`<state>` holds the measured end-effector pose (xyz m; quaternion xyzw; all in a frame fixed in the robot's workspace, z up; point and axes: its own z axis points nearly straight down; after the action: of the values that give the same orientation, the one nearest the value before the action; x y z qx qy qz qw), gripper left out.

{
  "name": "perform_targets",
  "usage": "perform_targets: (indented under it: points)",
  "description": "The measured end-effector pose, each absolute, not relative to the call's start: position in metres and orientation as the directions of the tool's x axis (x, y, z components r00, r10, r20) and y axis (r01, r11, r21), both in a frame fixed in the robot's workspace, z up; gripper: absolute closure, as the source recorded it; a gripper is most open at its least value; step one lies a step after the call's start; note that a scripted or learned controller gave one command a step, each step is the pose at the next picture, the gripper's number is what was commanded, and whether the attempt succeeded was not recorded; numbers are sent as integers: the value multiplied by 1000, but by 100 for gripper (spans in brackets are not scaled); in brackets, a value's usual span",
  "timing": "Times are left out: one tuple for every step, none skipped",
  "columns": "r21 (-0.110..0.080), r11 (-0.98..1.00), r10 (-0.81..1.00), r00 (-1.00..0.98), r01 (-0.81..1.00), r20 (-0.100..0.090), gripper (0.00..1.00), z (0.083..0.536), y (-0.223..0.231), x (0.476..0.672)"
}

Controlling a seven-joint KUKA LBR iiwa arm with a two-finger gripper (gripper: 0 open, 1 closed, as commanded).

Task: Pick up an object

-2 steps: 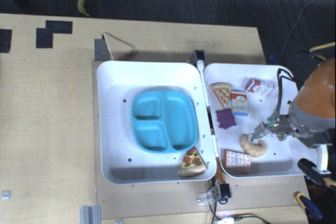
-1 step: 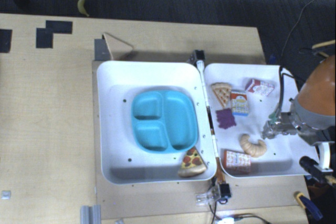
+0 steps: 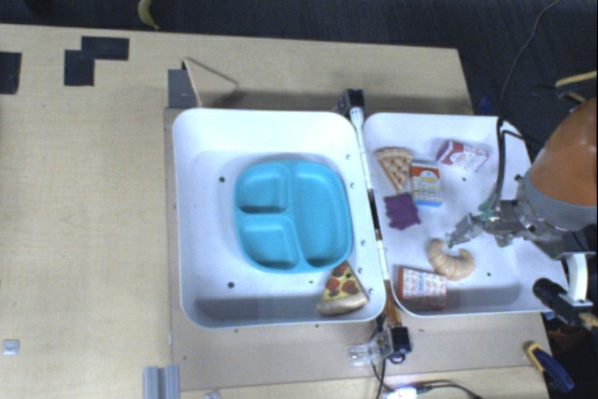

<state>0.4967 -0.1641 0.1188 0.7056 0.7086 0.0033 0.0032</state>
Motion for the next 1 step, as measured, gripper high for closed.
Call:
perform_targets:
  points:
    - [9, 3, 1000, -3, 1000, -3, 0, 87, -127, 489]
